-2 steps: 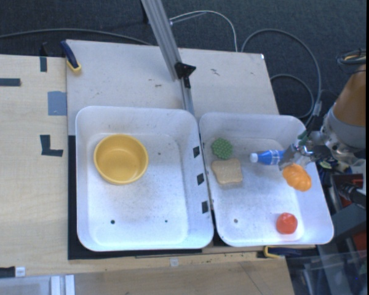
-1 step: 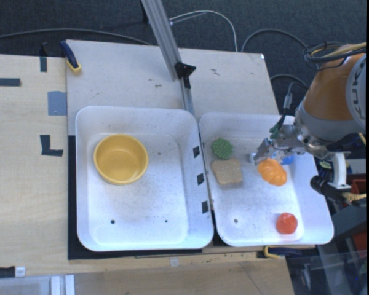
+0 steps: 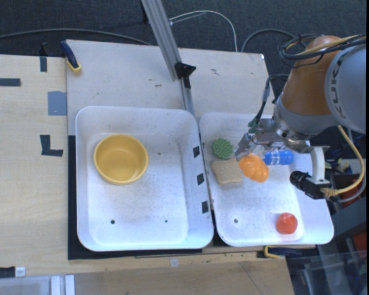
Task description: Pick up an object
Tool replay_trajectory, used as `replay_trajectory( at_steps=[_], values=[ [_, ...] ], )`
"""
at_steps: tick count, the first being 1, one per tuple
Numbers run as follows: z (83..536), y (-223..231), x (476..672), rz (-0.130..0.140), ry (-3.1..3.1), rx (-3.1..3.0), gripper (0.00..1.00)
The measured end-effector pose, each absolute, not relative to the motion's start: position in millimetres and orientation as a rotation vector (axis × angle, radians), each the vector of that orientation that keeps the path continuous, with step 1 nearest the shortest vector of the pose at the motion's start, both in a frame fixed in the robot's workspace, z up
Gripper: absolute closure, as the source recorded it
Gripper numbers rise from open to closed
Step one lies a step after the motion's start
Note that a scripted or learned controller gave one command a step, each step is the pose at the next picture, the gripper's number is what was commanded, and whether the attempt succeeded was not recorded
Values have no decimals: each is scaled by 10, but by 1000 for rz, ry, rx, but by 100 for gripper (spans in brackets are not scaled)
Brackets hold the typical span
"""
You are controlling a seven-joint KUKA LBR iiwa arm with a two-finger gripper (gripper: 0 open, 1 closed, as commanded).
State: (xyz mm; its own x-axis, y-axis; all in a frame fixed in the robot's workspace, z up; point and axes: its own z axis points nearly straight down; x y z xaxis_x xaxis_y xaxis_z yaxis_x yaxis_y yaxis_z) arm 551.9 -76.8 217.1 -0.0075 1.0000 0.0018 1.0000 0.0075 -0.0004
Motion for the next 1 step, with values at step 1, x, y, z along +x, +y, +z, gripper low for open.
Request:
replay_trajectory(
  at_steps=[1],
  values=[
    [2084,-207,5577,1,-2227,-2211,100]
  ],
)
